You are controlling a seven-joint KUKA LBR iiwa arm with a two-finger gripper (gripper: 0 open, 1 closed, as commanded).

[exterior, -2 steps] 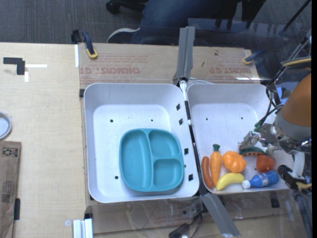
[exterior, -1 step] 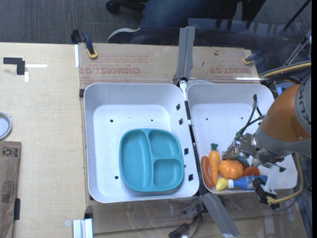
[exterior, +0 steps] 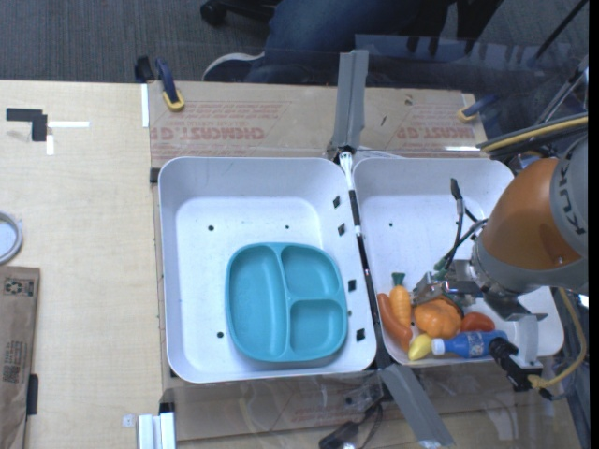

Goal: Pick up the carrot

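Observation:
The carrot (exterior: 401,305), orange with a small green top, lies in the front left corner of the right bin (exterior: 412,204). It rests against a longer red-orange piece (exterior: 389,318) on its left. My gripper (exterior: 433,288) hangs low over the toy pile, just right of the carrot and above a round orange fruit (exterior: 437,320). Nothing is visibly held. The grey arm with its orange band (exterior: 529,224) comes in from the right and hides the bin's right part.
A red item (exterior: 478,323) and a blue bottle with a yellow cap (exterior: 459,346) lie along the right bin's front wall. In the left bin (exterior: 187,251) sits a teal divided plate (exterior: 284,301). A black cable hangs by the arm.

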